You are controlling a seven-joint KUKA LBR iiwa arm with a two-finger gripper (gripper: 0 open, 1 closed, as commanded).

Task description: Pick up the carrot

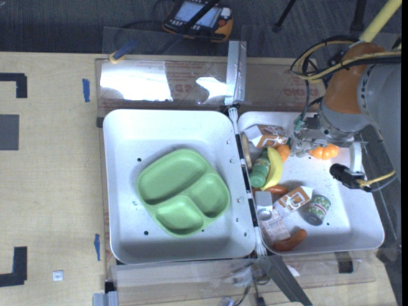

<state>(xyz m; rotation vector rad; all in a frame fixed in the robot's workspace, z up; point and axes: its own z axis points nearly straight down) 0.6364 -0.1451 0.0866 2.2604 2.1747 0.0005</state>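
While the grey arm with its orange band point(344, 91) reaches in from the right over the far end of the right-hand shallow white bin point(366, 231), its jaws hang low above the clutter there, and the carrot has to be picked out from several orange things. The likeliest is the small orange carrot point(283, 150), which lies just beside the jaws on their left, touching the upper tip of the yellow banana point(275, 164) and below a white-and-orange printed carton point(271, 134). So little of it shows that its long axis cannot be read. A rounder, bright orange fruit-like piece point(325, 150) sits just on the other side of the jaws, towards the arm, and a reddish-orange sausage-shaped piece point(290, 240) lies well apart at the near end of the bin, so the identification is a judgement and not a certainty. The coming move seems to turn on a short shift leftward and down, towards the divider between the bins, without nudging the banana or the green bottle-like piece point(259, 173) beside it. Whether the jaws are released or clenched cannot be told from this slant, and nothing is visibly held between them. The left-hand white bin point(127, 139), on the same tabletop point(51, 171), holds a green divided plastic plate point(182, 190).
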